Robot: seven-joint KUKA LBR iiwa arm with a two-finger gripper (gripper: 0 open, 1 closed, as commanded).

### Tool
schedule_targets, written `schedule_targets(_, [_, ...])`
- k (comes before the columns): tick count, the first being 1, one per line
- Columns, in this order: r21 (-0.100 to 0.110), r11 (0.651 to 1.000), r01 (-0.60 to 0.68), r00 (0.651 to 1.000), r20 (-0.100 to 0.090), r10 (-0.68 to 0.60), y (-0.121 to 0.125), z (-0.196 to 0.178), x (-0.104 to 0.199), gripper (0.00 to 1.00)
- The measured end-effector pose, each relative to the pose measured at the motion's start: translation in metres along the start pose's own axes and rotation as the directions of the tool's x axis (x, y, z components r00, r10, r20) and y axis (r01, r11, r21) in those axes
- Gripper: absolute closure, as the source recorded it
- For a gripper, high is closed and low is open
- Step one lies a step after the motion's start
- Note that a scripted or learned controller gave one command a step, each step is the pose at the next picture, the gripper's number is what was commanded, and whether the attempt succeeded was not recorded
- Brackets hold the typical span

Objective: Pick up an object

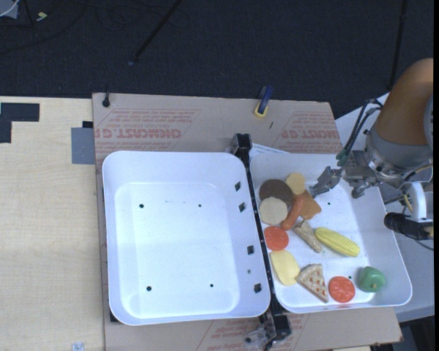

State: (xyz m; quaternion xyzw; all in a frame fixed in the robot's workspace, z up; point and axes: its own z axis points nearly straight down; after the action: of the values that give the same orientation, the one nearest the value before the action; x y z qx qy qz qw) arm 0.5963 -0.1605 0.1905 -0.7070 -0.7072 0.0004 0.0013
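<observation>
pale wooden bench (36,218) at frame left. toy food in right bin (395,269), lower right: corn (337,241), carrot (295,210). gripper (345,180) above, spread, pinching nothing.

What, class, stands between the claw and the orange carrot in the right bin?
Nothing visible: the claw hangs just right of the carrot, with bare bin floor between them.

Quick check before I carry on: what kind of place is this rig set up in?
Most likely a robotics lab or test cell, not a kitchen. Two white bins sit on taped-down cardboard, the food in the right one looks like plastic toys, and cables trail over dark carpet behind the bench.
</observation>
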Motion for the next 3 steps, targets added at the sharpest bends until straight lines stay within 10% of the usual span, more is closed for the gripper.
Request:
schedule_targets(1, [0.005,1.0,0.002,1.0,-0.002,-0.002,-0.007,0.108,0.05,0.0])
schedule_targets(2, [0.005,1.0,-0.004,1.0,0.0,0.004,-0.075,0.104,0.019,0.0])
schedule_targets(3, [-0.005,1.0,0.003,1.0,0.001,-0.003,0.0,0.103,0.035,0.0])
